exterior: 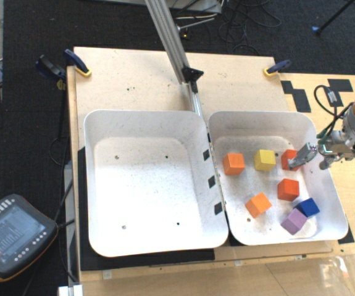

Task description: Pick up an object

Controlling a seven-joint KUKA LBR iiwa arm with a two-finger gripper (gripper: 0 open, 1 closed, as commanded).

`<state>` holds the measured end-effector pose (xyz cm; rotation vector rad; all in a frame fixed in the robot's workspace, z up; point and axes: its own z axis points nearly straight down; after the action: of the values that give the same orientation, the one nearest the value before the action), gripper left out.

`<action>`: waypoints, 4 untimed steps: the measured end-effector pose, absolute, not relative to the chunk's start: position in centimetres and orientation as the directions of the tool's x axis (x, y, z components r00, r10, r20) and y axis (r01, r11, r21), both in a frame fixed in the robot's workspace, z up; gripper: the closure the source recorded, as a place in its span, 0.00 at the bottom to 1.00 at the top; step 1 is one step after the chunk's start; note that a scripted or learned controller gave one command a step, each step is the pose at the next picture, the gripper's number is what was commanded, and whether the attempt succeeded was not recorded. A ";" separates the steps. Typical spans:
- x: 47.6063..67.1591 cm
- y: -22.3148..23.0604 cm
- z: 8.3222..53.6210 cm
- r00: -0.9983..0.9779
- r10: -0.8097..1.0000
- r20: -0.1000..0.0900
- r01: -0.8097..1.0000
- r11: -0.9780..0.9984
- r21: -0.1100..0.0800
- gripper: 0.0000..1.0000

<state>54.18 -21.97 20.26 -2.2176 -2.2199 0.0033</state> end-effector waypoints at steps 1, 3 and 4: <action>54.3 -22.0 20.5 -0.002 1.000 0.000 1.000 0.002 0.000 0.00; 53.7 -21.1 9.3 0.000 1.000 -0.001 1.000 0.000 0.000 0.00; 53.8 -21.2 10.5 0.000 1.000 -0.001 1.000 0.000 0.002 1.00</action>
<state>53.78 -21.16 10.53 -2.2233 -2.2225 -0.0014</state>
